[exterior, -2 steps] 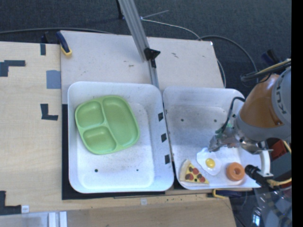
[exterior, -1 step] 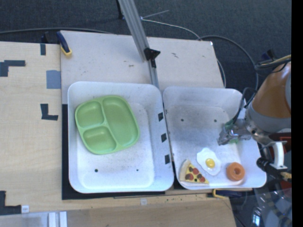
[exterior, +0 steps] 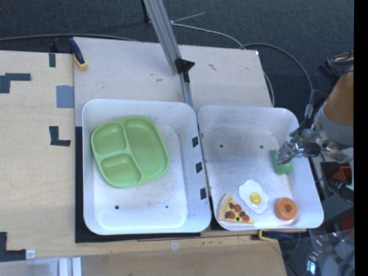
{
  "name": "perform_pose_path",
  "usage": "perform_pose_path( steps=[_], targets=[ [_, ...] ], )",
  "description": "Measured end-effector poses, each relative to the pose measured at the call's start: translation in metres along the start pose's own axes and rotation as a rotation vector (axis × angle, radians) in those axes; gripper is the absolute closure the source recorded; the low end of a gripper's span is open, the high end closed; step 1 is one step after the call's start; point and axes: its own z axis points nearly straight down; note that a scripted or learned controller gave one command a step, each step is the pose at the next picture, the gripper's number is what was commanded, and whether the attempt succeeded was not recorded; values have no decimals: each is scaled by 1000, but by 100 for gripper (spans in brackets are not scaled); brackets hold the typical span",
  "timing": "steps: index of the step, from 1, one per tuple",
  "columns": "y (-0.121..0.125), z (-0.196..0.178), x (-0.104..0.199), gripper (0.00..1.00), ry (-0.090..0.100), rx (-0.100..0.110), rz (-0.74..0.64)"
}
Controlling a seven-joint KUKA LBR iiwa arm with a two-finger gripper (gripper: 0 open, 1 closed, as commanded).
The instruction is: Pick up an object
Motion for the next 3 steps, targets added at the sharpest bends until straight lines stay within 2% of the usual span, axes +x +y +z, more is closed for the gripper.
perform_pose_path(
  steps=[1, 2, 3],
  targets=[
    [0, -10, 0, 100, 2, 5, 0],
    [13, -3, 57, 100, 3, 6, -5],
    [16, -12, 105, 100, 4, 6, -6]
  ],
)
